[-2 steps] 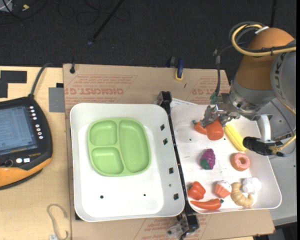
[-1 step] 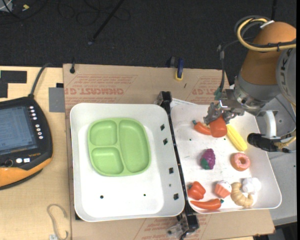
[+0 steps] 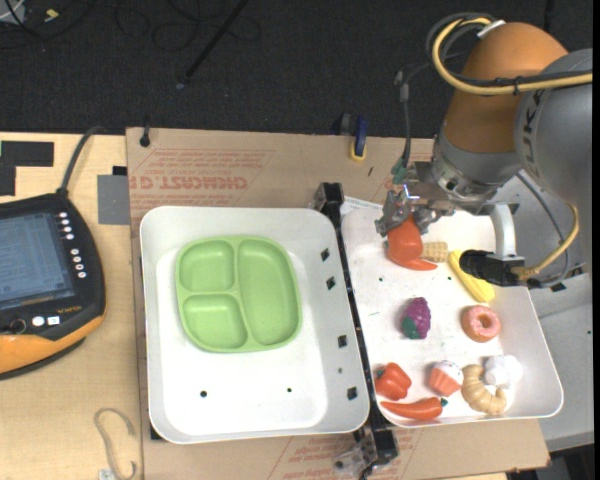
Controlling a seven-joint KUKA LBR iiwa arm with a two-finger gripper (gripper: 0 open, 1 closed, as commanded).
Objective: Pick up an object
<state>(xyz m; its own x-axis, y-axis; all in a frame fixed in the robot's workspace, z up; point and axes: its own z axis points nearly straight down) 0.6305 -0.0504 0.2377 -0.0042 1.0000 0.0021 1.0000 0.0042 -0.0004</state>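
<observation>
My gripper [image 3: 400,222] hangs over the back left corner of the right bin [image 3: 540,368]. An orange-red toy [image 3: 410,246] sits directly under it, its top tucked between the fingers, which look shut on it. I cannot tell whether the toy is lifted off the bin floor. A small cream corn piece [image 3: 436,252] lies just right of the toy, and a yellow banana [image 3: 473,274] lies farther right.
The right bin also holds purple grapes [image 3: 415,318], a pink donut [image 3: 480,323], a red pepper [image 3: 392,378], a red chili [image 3: 412,408], a cupcake [image 3: 445,376] and a croissant [image 3: 483,390]. A green divided plate [image 3: 238,293] lies in the left bin [image 3: 170,388]. A teach pendant [image 3: 30,278] rests far left.
</observation>
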